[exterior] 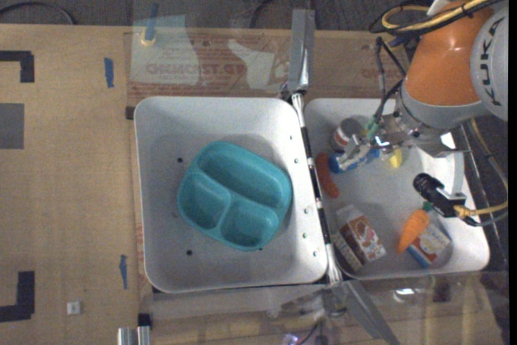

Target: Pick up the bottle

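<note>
Across the tabletop [65, 174] sit two white bins, and the teal divided plate [234, 194] in the left bin [161, 113] is the landmark for all that follows. Right of the plate, past the shared wall, lies the right bin [380, 202]. The grey and orange arm [444, 61] hangs over that bin's far side, well up and right of the plate.

Its end effector [376, 143] hovers low, level with the plate's upper edge. Whether it is released or clenched I cannot tell, as the wrist hides it.

Low and right of the plate stands a small carton [361, 237]. Further right are a carrot toy [414, 227] and a blue box [432, 246], touching each other.

The bottle [348, 132] I take to be the small dark-capped container at the plate's upper right, just beside the end effector on the plate's side. A blue-and-white piece [354, 161] and a red item [327, 175] lie just beside it.

The main risk is crowding. A close aimed slightly off could catch the blue-and-white piece instead, or topple the bottle against the bin wall nearest the plate. The rounded bottle could also slip from a grip set too high.
</note>
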`<move>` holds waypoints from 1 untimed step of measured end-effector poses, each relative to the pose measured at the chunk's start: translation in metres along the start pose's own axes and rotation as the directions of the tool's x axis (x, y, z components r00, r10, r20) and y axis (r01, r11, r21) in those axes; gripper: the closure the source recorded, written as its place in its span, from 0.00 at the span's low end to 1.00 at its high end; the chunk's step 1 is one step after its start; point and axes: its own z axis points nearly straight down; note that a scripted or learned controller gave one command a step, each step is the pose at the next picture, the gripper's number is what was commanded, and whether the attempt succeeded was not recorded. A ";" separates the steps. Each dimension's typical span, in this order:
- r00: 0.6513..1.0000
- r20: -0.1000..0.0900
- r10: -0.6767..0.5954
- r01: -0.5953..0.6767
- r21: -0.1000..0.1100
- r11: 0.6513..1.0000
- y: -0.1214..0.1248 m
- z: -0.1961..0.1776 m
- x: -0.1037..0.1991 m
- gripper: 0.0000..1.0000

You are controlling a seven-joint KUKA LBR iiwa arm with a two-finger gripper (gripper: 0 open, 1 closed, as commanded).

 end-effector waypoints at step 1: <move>0.998 0.001 -0.065 0.065 -0.004 0.998 0.007 0.090 -0.029 0.00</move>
